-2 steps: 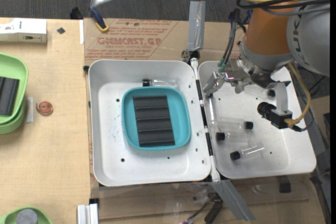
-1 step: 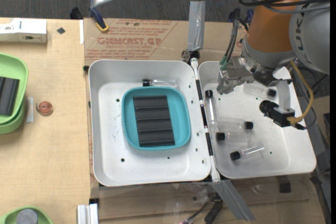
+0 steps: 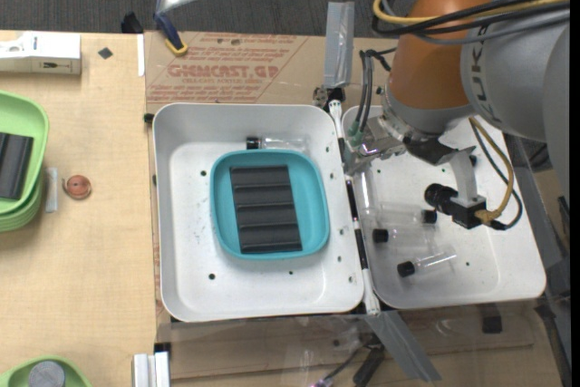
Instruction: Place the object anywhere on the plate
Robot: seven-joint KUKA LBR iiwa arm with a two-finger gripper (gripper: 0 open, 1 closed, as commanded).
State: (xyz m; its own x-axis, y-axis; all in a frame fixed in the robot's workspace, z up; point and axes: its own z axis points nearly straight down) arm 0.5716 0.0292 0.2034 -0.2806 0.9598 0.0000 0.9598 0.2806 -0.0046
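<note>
Your gripper (image 3: 391, 143) hung over the right bin's far-left corner; I couldn't tell its jaw state. The clear tube (image 3: 426, 265) lay nearer, long axis left-right.

wooden bench (image 3: 100, 285) bears two white bins (image 3: 181, 285) side by side

Light: I see even, bright overhead light.
Glare: white bins (image 3: 181, 285) shine.
Shadows: soft, faint.
Focus: slightly soft throughout.
</note>
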